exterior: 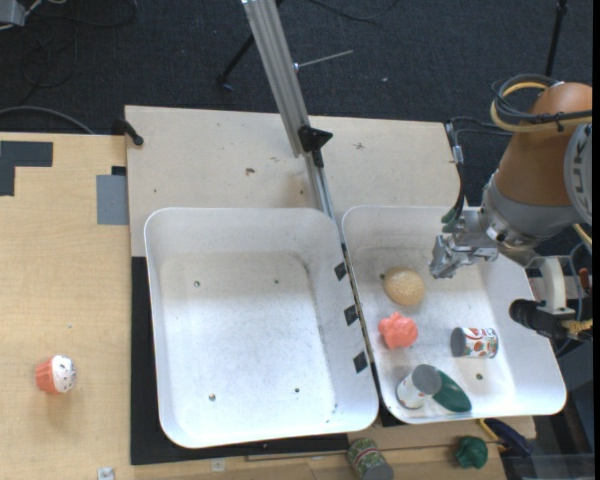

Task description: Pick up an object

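Observation:
The right bin (540, 388) holds a tan rounded lump (404, 287), a pink-red crumpled object (399, 331), a small red-and-white can (475, 342) lying on its side, and a white cup beside a green piece (432, 388). My gripper (448, 261) hangs over the upper part of this bin, just right of the tan lump and a little above it. Nothing shows between its fingers.
The left bin (170, 268) lies beside the right one, with a metal rail (285, 78) slanting up from the divider. A small red-and-white toy (56, 374) sits on the wooden bench at left. Two green items (470, 452) lie below the right bin.

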Available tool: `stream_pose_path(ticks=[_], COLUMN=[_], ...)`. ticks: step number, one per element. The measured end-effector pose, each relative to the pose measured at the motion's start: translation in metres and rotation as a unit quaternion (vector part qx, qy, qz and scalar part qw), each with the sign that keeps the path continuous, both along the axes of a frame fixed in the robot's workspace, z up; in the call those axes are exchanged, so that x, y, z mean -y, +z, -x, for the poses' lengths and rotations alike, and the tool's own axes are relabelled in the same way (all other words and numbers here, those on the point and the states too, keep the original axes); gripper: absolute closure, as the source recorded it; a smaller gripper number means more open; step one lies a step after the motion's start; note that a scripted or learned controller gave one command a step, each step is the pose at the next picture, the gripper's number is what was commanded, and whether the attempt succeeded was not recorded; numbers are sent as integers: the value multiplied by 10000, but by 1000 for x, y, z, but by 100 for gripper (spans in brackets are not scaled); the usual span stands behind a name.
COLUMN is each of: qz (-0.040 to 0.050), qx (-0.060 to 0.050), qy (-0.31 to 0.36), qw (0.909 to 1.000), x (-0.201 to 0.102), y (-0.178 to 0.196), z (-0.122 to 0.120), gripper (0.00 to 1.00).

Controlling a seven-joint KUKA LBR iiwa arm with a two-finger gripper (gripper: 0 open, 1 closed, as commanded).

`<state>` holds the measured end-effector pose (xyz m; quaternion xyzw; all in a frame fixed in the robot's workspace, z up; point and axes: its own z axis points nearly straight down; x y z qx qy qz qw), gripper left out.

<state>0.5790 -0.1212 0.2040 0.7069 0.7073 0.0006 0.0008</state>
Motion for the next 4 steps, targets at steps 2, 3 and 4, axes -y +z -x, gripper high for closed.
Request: stream_pose_path(ticks=[2, 3, 4], qz=[-13, -16, -11], qx=[-27, -32, -42], qy=[15, 25, 12], qw=[10000, 10000, 10000], x=[-51, -107, -158], y=[56, 59, 40], z=[4, 5, 5], gripper=[100, 100, 100])
